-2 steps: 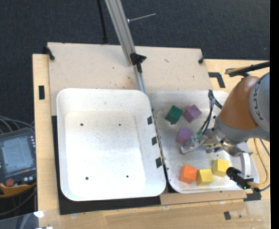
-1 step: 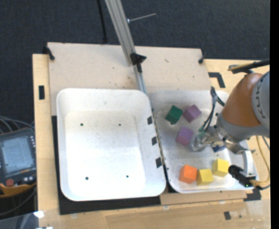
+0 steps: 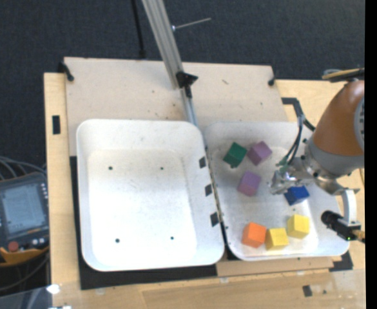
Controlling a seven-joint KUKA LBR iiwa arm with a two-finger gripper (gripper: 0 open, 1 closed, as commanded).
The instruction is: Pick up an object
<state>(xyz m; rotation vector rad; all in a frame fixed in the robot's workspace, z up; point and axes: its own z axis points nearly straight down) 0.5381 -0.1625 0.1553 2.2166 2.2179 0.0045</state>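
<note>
The right bin (image 3: 275, 134) holds several small blocks: a green one (image 3: 235, 154), two purple ones (image 3: 260, 152) (image 3: 249, 183), a blue one (image 3: 296, 195), an orange one (image 3: 254, 234) and two yellow ones (image 3: 278, 238) (image 3: 298, 226). My gripper (image 3: 283, 182) hangs low over the right bin, just left of and touching or nearly touching the blue block, to the right of the lower purple block. The arm's orange band (image 3: 343, 124) rises behind it at the right edge.
The left bin (image 3: 88, 140) lies beside the right one, with a divider edge between them. A slanted metal pole (image 3: 165, 37) stands behind the bins. A teach pendant (image 3: 17, 211) sits at the far left, off the bench.
</note>
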